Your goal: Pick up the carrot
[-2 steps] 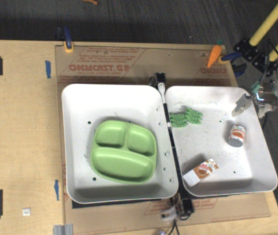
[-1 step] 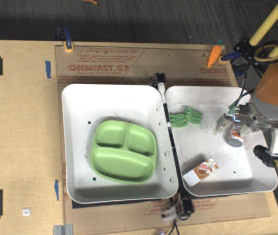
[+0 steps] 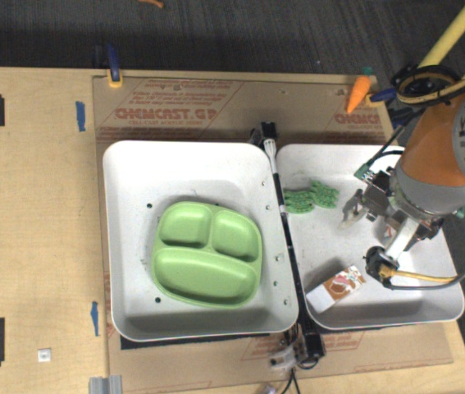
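There are two white bins, one green divided plate [image 3: 209,253], one green leafy toy [image 3: 310,196], one small packet [image 3: 337,289] and one carrot [image 3: 358,93]. Taking the right bin [image 3: 437,302] as landmark, the carrot lies outside it on the worktop [image 3: 35,220], just beyond its far rim, well apart from the end effector [image 3: 362,205]. The end effector hovers inside the right bin; its fingers stand a little apart and have hold of nothing. The right bin holds the leafy toy and the packet. The left bin [image 3: 129,179] beside it holds the plate
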